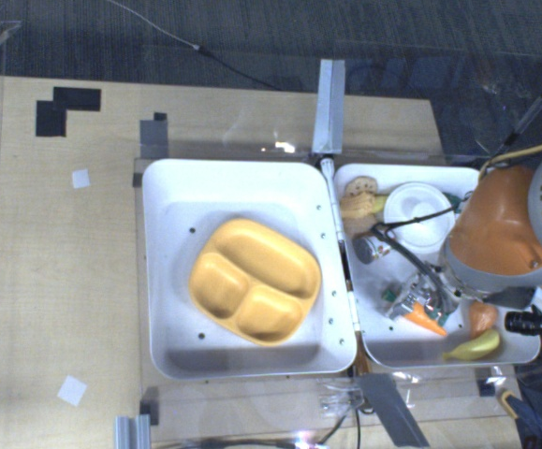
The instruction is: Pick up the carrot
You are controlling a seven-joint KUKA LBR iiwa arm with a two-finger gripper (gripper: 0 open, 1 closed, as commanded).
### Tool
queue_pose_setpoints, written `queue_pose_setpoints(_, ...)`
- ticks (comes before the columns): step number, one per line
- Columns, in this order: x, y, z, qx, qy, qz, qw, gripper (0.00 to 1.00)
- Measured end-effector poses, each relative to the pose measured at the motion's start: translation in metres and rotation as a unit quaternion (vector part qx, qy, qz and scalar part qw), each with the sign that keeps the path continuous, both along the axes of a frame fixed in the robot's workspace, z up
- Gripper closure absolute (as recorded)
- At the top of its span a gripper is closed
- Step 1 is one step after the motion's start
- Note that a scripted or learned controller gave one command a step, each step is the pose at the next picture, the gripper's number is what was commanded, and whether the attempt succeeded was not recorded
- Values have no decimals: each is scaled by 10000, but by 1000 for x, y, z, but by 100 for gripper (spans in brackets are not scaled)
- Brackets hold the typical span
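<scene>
Lying slantwise under the jaws, orange tapered carrot [427, 323]

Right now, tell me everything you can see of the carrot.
The carrot is a small orange piece, smooth and plastic-looking like a toy, lying flat on the floor of the right bin near its front wall. It tapers and points slantwise toward the front right. Only part of it shows: the arm's tool sits directly over its upper end, hiding it. A yellow banana lies just to its right, close by; whether they touch cannot be told.
</scene>
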State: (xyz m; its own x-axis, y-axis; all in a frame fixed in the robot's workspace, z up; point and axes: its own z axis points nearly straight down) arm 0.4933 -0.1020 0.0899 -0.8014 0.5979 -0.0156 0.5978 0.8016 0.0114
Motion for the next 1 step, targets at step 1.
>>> queue_pose_setpoints(1,-3,67,124,24,31,-1019,9948,100)
